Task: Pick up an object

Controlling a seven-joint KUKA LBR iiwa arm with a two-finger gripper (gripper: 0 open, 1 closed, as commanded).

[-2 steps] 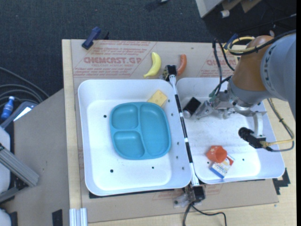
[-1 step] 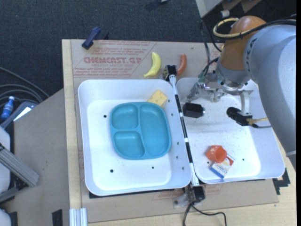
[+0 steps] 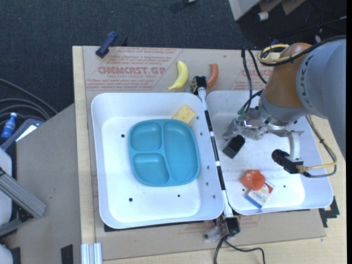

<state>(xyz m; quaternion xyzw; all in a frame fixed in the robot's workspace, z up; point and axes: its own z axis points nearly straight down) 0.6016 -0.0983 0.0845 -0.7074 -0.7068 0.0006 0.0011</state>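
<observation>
Over right bin [image 3: 308, 199], pincer [image 3: 235, 142], perhaps open.

The arm [image 3: 324, 76] is a thick, rounded grey tube with a smooth orange band [image 3: 283, 84] above the wrist. Below the band sits a metallic silver wrist block [image 3: 261, 124] with dark fittings. Thin black cables [image 3: 250, 81] loop along the orange section, and a yellow-and-black cable [image 3: 319, 166] trails beside it.

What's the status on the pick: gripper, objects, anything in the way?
Gripper low in right bin, finger state unclear. Red-orange object on a small packet lies untouched toward the near edge. Blue tray, yellow block in left bin. Nothing blocking.
</observation>
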